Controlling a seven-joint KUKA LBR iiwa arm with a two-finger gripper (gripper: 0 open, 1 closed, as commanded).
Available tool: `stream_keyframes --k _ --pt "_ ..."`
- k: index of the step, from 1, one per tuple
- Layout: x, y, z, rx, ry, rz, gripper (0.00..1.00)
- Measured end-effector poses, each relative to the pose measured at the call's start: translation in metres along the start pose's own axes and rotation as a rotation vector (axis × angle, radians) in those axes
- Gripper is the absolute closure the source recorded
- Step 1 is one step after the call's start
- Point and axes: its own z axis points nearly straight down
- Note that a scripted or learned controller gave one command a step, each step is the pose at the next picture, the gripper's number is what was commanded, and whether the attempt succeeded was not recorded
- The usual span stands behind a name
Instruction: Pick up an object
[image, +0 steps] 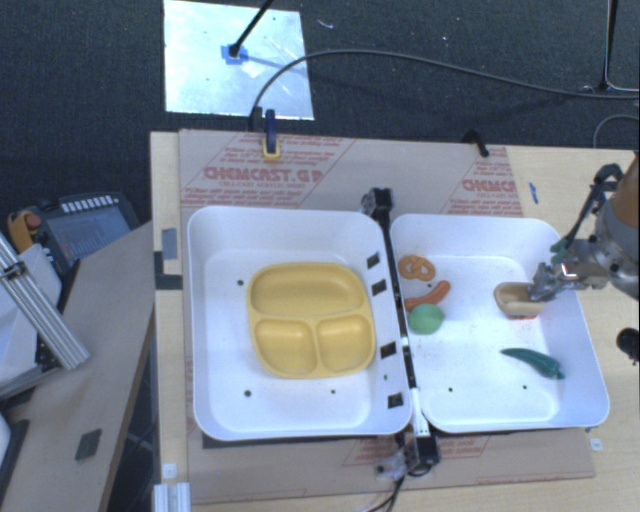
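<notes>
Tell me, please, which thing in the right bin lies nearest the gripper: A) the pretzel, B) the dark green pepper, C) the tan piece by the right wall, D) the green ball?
C: the gripper sits right at the tan piece, while the others lie farther off in the right bin.

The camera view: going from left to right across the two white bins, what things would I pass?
Yellow divided plastic tray → brown toy pretzel → round green ball → tan rounded toy under the gripper → dark green toy pepper.
</notes>
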Motion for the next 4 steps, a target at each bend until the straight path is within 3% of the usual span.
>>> stream_keyframes --k 3,4 --pt "0.159 0.022 0.0 0.003 0.004 -0.006 1.0" --pt "0.217 0.017 0.002 0.004 0.004 -0.006 1.0"
